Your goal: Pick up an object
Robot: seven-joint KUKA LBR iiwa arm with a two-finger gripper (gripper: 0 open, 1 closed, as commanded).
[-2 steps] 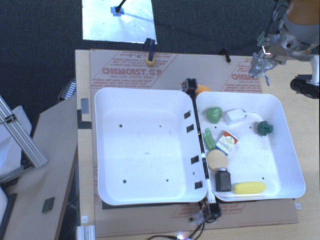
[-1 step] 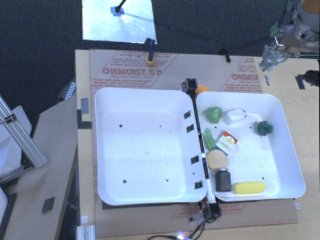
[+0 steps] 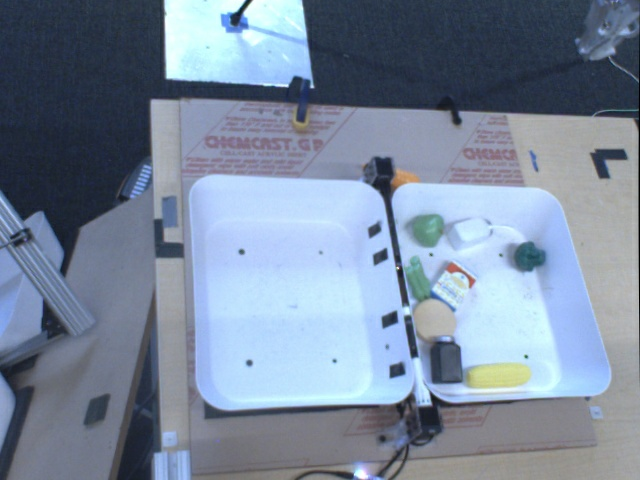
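Above the dark floor, the gripper hangs blurred, touching nothing; its opening cannot be judged.

Gripper blurred, perhaps cut off at right edge

1. Pale grey, metallic-looking gripper at the top right corner, cut off by the frame edge.
2. Blurred, angular outline with lighter glints.
3. Too small for screws or markings.
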